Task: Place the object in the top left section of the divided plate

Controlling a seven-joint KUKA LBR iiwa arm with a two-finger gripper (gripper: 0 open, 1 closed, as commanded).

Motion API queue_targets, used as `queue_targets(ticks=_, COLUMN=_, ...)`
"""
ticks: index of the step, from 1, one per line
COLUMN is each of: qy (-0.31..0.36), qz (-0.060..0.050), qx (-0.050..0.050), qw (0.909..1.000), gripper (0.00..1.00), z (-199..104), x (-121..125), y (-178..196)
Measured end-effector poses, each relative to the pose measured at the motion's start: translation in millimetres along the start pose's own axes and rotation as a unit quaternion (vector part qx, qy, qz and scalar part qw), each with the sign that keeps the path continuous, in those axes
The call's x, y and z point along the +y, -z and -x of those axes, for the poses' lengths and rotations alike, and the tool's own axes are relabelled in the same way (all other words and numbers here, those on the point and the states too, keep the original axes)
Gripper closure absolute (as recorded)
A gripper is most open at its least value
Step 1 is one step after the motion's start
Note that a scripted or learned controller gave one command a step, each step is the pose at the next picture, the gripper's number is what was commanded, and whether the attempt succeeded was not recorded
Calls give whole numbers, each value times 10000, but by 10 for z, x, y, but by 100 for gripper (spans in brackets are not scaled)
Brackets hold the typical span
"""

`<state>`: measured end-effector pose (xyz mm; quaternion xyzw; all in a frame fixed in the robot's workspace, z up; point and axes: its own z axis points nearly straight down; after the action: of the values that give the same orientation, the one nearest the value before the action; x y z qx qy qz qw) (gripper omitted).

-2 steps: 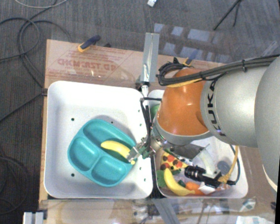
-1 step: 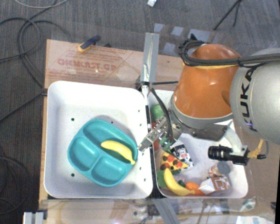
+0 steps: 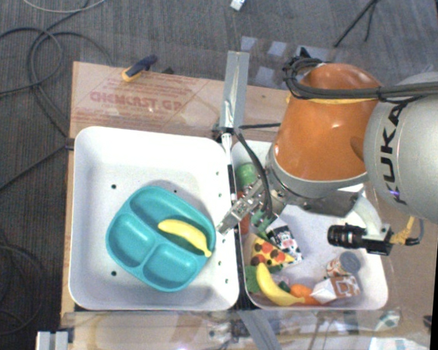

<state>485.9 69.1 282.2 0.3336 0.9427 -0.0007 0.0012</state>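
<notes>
A yellow banana (image 3: 186,235) already lies on the teal divided plate (image 3: 133,243) just left of the claw (image 3: 240,213), seemingly across its upper sections, so placement looks nearly done; whether the claw is spread I cannot tell.

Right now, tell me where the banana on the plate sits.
The banana lies in the left bin, on the teal divided plate's right side, over its divider.
</notes>
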Motion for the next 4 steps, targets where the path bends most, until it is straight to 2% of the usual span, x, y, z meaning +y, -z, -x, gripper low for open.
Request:
queue_targets(ticks=1, qy=1708, qz=0, qx=16, qw=9853, gripper=100, z=-276, x=309, y=-300)
queue_targets(ticks=2, qy=2974, qz=9, qx=-8, qw=9547, gripper=100, z=3, x=-8, y=-56)
queue_targets(ticks=3, qy=3715, qz=11, qx=-6, qw=9284, gripper=100, z=294, x=-368, y=-56)
queue_targets(ticks=4, qy=3709, qz=22, qx=-15, qw=9287, gripper=100, z=302, x=-357, y=39)
